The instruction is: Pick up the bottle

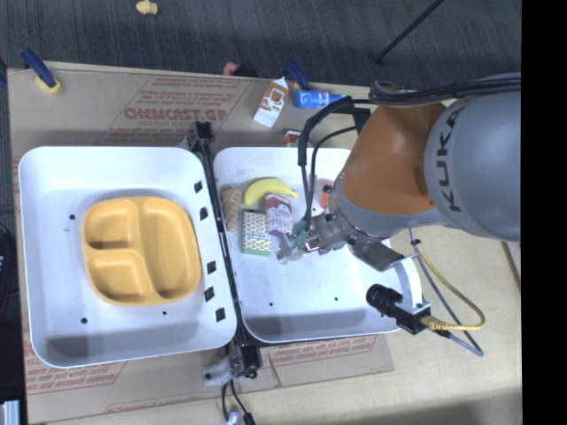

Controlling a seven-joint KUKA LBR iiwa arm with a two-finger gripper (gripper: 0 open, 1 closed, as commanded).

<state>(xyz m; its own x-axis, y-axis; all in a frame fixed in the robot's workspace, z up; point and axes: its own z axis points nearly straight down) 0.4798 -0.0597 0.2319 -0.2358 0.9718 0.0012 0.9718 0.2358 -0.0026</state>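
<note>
Orange-banded and grey, the arm (416, 171) reached over the right bin (266, 312), its pincer (297, 242) low beside the bottle (278, 220); whether it was apart or together could not be told. The bottle lay among a banana (266, 189) and a green box (255, 234). The left bin (44, 237) held a yellow divided tray (142, 248).

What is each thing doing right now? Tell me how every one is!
Yellow tray: right side up in the left bin, nothing in its compartments.
Banana: lying in the right bin.
Bottle: lying down beside the banana.
Green box: lying flat next to the bottle.
Gripper: low over the right bin, by the bottle.
</note>
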